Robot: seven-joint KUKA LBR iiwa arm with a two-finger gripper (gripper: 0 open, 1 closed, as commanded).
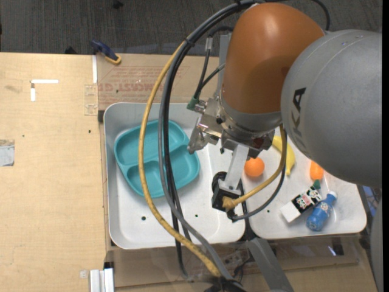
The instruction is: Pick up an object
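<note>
One camera above the pale wooden bench (48, 163) looks down at a slant on the left shallow white bin (130, 224) and the right shallow white bin (343, 224). The grey, orange-banded arm (273, 59) looms near the lens.

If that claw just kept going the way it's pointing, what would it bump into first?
Most likely the bare floor of the left white bin, by its right wall. The gripper points down between the teal divided plate and the orange ball; depth is hard to judge.

So the arm (267, 59) hangs over both bins. The left bin (140, 224) has a teal divided plate (137, 154), the right bin (349, 216) an orange ball (254, 167), banana (290, 157), blue bottle (319, 215).
</note>
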